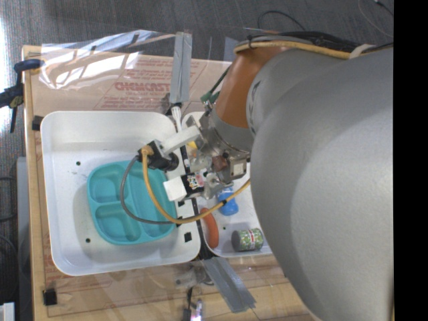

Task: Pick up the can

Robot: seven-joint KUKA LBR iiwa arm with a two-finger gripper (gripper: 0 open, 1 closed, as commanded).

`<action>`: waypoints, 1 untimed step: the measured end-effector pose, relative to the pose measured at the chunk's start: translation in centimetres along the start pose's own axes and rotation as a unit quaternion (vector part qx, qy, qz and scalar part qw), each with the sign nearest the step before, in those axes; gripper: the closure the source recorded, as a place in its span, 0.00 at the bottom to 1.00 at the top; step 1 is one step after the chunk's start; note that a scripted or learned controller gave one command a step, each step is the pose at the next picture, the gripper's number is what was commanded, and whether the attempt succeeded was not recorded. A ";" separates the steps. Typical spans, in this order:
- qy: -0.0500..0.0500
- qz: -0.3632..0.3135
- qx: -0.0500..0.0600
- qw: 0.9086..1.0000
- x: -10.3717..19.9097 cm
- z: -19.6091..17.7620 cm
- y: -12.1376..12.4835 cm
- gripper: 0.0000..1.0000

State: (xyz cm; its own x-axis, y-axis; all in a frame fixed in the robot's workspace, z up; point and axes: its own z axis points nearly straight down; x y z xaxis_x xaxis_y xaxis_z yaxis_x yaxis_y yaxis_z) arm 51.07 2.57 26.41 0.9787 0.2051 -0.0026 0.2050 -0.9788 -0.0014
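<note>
The big grey robot arm with an orange band (321,146) is reaching in from the right and is covering most of the right white bin (257,249). Its gripper (200,172) is hanging over the spot where the two bins are meeting, and it is too hidden by wires and parts to tell how it is standing. The small round can with a green patterned label (248,239) is lying on its side near the front of the right bin. It is sitting just below the gripper and apart from it. A small blue thing (229,207) is lying beside the can, and a rounded orange thing (210,227) is lying close to the bin's left wall. In the left white bin (67,152) a flat teal plastic tray with sections (114,206) is lying. A yellow cable (157,199) and a grey cable (124,189) are looping over the tray.
</note>
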 end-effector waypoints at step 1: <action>-0.002 0.000 0.000 1.000 -0.4 7.5 -3.3 1.00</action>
State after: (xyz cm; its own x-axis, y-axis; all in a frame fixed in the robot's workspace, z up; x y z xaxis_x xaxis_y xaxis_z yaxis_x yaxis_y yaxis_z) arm 49.97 5.72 18.95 0.9788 0.2049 -0.0072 0.2049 -0.9788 -0.0008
